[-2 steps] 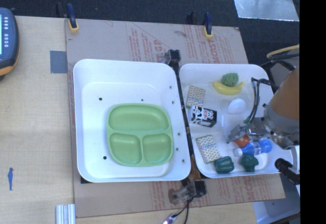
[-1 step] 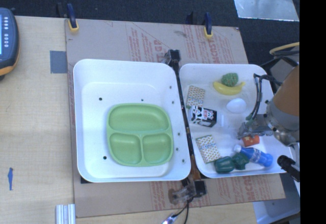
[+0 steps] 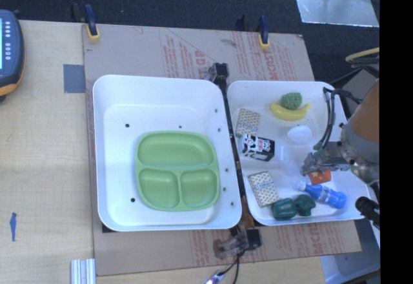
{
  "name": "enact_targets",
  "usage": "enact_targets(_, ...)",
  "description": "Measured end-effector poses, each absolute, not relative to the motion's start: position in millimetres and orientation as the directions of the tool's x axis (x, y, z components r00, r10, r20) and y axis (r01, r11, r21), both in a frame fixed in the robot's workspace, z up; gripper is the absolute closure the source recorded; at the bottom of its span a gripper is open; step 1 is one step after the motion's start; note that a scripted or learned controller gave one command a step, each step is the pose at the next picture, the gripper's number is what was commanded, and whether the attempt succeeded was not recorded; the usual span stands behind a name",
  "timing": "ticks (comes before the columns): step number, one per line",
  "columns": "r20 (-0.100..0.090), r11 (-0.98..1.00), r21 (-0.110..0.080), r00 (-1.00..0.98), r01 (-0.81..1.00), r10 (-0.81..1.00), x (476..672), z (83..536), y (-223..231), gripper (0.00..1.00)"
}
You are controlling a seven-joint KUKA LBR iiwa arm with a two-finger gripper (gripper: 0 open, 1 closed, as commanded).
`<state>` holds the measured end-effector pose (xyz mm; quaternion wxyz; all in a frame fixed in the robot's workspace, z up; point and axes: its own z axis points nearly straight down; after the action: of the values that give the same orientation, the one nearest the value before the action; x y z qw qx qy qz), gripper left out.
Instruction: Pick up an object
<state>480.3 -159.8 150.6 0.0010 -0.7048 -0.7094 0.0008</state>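
My gripper (image 3: 315, 165) hangs low over the right side of the right bin (image 3: 255, 88), with the arm coming in from the right. Just below it lies a small orange-red item (image 3: 319, 177), partly covered by the gripper. Close by are a blue bottle (image 3: 326, 196), a dark green pepper (image 3: 292, 206) and a white egg (image 3: 299, 133). Farther back lie a yellow banana (image 3: 284, 111) with a green broccoli piece (image 3: 292, 100) on it. A black-and-white carton (image 3: 258, 147) and two patterned packets (image 3: 247, 121) (image 3: 263, 187) lie in the bin's left half.
The left bin (image 3: 110, 147) holds a green divided plate (image 3: 177, 170). A black divider strip (image 3: 230, 141) runs between the bins. Clamps (image 3: 262, 30) hold the cardboard sheet at the back. A blue-grey device (image 3: 10, 50) sits at the far left.
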Motion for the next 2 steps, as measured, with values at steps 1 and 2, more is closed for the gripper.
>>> enact_targets(1,0.002,0.013,0.003,-0.013,1.000,1.000,520.2,193.9,-80.0,1.00)
enact_targets(2,0.001,0.012,-0.001,-0.012,1.000,1.000,544.5,191.7,-21.0,1.00)
